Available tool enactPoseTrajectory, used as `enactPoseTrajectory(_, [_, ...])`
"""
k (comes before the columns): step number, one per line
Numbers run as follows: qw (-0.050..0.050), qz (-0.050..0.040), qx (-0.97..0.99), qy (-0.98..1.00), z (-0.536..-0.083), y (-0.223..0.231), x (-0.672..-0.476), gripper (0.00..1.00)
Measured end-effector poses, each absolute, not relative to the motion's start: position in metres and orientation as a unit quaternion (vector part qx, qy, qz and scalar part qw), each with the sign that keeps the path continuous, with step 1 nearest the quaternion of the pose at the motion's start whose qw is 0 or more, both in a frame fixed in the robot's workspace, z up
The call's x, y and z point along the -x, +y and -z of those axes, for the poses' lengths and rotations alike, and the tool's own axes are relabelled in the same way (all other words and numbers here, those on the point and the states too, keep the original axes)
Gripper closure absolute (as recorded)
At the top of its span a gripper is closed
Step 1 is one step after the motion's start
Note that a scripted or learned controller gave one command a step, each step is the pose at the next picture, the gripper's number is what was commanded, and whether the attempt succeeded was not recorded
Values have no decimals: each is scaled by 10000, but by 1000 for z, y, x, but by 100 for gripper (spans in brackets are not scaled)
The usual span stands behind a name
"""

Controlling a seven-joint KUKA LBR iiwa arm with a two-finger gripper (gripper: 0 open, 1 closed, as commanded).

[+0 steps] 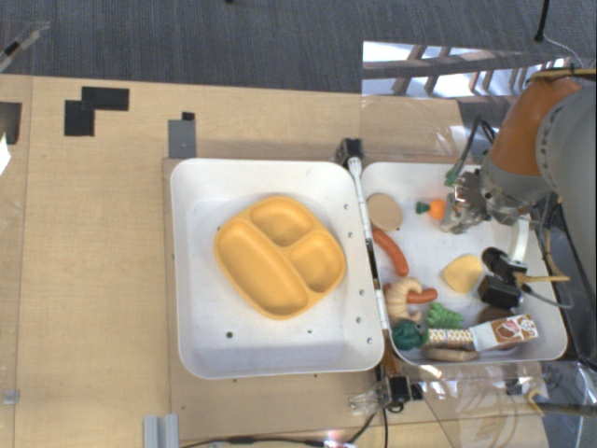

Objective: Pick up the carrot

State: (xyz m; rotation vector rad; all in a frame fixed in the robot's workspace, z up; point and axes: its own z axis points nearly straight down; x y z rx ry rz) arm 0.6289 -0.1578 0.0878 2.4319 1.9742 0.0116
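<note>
**A:** Where is the carrot?

**B:** The carrot (pixel 435 210) is small, with an orange body and a green tuft. It lies flat on the floor of the right bin (pixel 429 255), in the far half. The tuft points toward a tan disc (pixel 384 211) but sits apart from it. The orange end points toward the arm (pixel 550 147).

**A:** And the end effector?

**B:** The end effector (pixel 459 215) is low in that same far stretch, just beside the carrot's orange end. The two may be touching, but the angle is too slanted to say. I cannot tell whether it is open or closed. Nothing visibly sits in its grip.

**A:** Why that position?

**B:** My reading is that this is an approach, with the grasp not yet made. The arm enters from the right, so the end effector meets the carrot end-on. It looks off-centre, and I'd expect it needs a small shift toward the tan disc to sit over the body.

**A:** Is anything in the way?

**B:** Not much. The carrot lies on bare floor. The red sausage (pixel 390 250), the yellow wedge (pixel 463 273) and the other toys crowd the near half, well apart from it.

**A:** What are the risks?

**B:** It is a short, rounded toy, so a nudge at the end probably pushes it away instead of seating it.

**A:** And the left bin?

**B:** The left bin (pixel 201 250) on the counter (pixel 93 278) holds a yellow divided plate (pixel 280 255). It plays no part in the pick.
</note>
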Motion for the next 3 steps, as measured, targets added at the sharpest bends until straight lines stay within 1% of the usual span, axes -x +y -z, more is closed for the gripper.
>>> enactPoseTrajectory(1, [39,-26,-7766,6299,-87,-158,-628,0])
enactPoseTrajectory(2, [-100,33,-7898,6133,-84,-194,-660,0])
enactPoseTrajectory(3, [-117,11,-7864,6177,-93,-188,-663,100])
